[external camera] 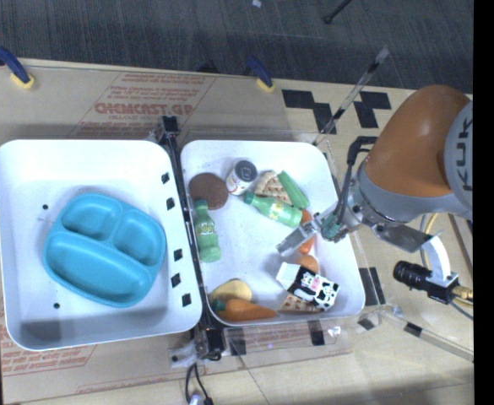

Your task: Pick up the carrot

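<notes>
The carrot point(248, 311) lay along the front edge of the right bin point(255, 260), just beside a yellowish piece point(232, 291) and touching or nearly touching a waffle-like wedge point(294, 304). The arm point(411, 163) reached in from the right, and the gripper point(307, 236) hung low over the bin's right-hand part, well apart from the carrot; whether it was open or closed I could not tell. Just below it sat a small orange piece point(307, 247), a white card point(290, 272) and a black-and-white patterned box point(317, 291). Further back in the same bin were a green bottle point(274, 209), a green pod point(293, 189), a brown disc point(209, 190), a small round tin point(244, 174) and another green bottle point(205, 232) by the left wall. The left bin point(27, 310) held a blue compartment tray point(105, 247). Both bins rested on the cardboard-covered worktop point(128, 99).
</notes>
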Motion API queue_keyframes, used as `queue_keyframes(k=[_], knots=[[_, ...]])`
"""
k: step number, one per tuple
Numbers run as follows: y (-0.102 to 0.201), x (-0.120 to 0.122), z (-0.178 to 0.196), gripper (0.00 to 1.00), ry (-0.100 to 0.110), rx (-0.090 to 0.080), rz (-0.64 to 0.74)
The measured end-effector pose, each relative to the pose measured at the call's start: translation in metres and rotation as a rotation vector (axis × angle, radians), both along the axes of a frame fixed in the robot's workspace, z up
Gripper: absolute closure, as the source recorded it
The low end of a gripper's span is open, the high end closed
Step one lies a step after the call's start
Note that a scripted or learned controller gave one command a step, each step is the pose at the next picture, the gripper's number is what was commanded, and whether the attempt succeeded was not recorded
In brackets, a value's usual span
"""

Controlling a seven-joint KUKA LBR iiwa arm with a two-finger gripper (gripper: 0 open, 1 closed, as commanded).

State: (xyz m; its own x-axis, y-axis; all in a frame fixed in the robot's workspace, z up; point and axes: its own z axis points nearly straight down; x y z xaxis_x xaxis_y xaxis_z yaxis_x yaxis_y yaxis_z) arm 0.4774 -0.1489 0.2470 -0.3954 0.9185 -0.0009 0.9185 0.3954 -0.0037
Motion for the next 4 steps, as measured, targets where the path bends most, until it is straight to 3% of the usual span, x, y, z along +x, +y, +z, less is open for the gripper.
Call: queue_keyframes(k=[1, 2, 3, 4], knots=[[0.053, -0.003, -0.094, 0.0, 0.009, 0.005, 0.015], [-0.006, -0.001, -0.045, 0.0, -0.001, 0.0, -0.04], [0.051, -0.001, -0.156, 0.0, 0.001, 0.004, 0.009], [0.051, 0.0, -0.147, 1.0, 0.004, 0.003, 0.02]])
